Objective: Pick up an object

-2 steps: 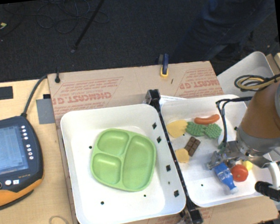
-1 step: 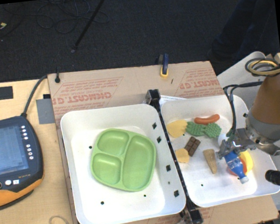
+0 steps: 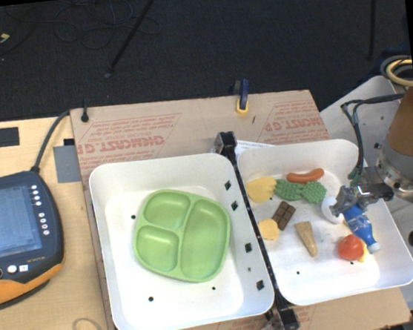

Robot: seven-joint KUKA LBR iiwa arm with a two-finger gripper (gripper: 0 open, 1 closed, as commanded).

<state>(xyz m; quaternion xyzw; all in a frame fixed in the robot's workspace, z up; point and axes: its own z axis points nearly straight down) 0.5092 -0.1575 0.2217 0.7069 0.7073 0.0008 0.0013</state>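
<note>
Down front of right bin (image 3: 399, 275), tomato-looking red thing (image 3: 350, 247) sitting next to blue bottle (image 3: 361, 228). Pincer (image 3: 343, 201) hovering right above bottle's upper end, near bin's right wall; honestly can't tell how wide it's standing, too blurry. Looks like approach step going on, nothing gripped yet. Guessing next move needs straight drop onto bottle and clean squeeze, without nudging red thing. Further back: brown wedge (image 3: 306, 237), chocolate piece (image 3: 283, 211), green bumpy item (image 3: 302, 191), sausage (image 3: 306, 176). Left bin (image 3: 126, 305) holding green divided plate (image 3: 182, 234).

Red print on the cardboard sheet (image 3: 187, 129), beyond the hand (image 3: 343, 200), appears upside down. It seems to read "CHEMCAST GP", twice. Nothing else is legible.
</note>
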